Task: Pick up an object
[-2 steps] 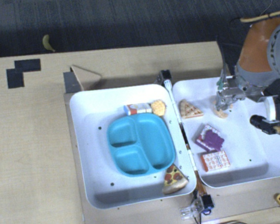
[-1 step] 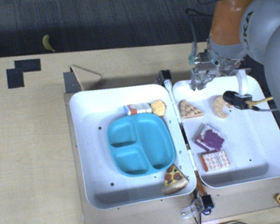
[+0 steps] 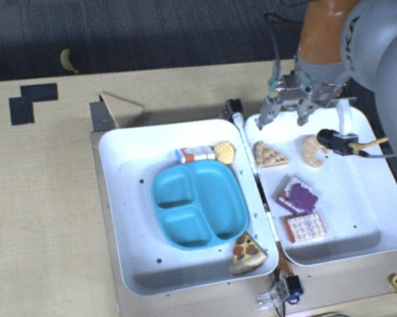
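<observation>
Jaws: spread, holding nothing, above right bin's far edge.
Tan triangular pizza wedge point(image 3: 270, 154): just below-left of jaws.
Round beige bun point(image 3: 313, 151): just below jaws.

no legible text, labels too blurred

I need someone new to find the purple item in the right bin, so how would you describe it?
Start at the right white bin, the one nearer the grey arm. Near its middle lies a small purple packet with a white edge, just above a flat red-and-white printed card. It is the only purple thing there; the tan wedge-shaped toy food and the pale round piece sit farther back.
</observation>
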Robot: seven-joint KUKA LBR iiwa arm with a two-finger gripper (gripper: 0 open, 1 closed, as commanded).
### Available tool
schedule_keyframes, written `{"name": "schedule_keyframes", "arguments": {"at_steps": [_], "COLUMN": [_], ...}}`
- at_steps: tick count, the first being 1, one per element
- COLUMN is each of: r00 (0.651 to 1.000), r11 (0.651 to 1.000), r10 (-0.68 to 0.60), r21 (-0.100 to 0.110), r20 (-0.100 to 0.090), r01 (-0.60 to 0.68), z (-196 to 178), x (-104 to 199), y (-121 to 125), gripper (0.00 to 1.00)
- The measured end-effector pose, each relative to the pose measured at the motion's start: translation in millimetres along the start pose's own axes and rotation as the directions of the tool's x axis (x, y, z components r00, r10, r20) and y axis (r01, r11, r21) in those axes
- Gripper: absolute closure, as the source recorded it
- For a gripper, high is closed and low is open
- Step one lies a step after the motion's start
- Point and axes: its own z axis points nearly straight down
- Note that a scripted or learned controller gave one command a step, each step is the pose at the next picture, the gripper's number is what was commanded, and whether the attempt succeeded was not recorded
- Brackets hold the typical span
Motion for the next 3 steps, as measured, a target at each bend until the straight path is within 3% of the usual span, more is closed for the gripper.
{"name": "schedule_keyframes", "arguments": {"at_steps": [1,2,3], "r00": [1.000,1.000,1.000], "r11": [1.000,1.000,1.000], "r10": [0.004,0.005,0.004], "r21": [0.002,-0.006,-0.010], "r20": [0.001,0.001,0.000], "r01": [-0.004,-0.005,-0.004], "z": [95,97,86], "x": [-43,-32,-32], "y": [-76,-133,-131], "gripper": [0.00,0.00,1.00]}}
